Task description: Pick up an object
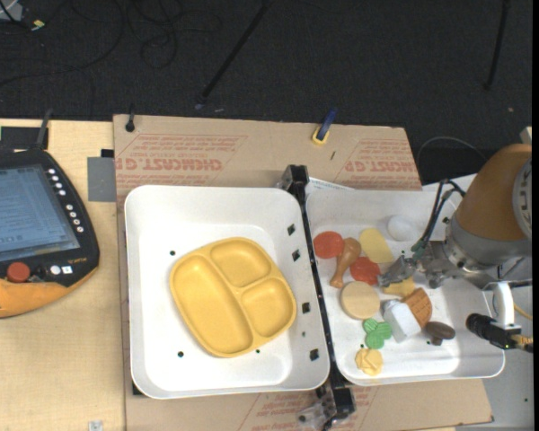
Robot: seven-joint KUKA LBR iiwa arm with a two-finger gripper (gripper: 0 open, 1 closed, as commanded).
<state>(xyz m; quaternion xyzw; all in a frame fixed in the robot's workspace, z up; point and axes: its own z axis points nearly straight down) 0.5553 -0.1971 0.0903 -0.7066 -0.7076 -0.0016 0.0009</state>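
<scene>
The right bin [467, 363] holds several toy foods: a red round piece [328, 243], an orange drumstick [346, 260], a yellow piece [375, 243], a smaller red piece [366, 270], a beige disc [360, 301], a white block [400, 320], an orange slice [419, 305], a green piece [375, 332], a small yellow piece [369, 360], a brown piece [439, 332] and a white egg [401, 227]. My gripper [402, 273] is low in this bin, among the pile, just right of the smaller red piece and above the orange slice. A yellowish piece lies partly hidden under it.
The left bin [153, 214] holds a yellow divided plate [234, 294]. A black divider [307, 277] separates the bins. A tablet pendant [31, 227] lies on the bench at far left. The arm's orange band [494, 196] rises over the right bin's right side.
</scene>
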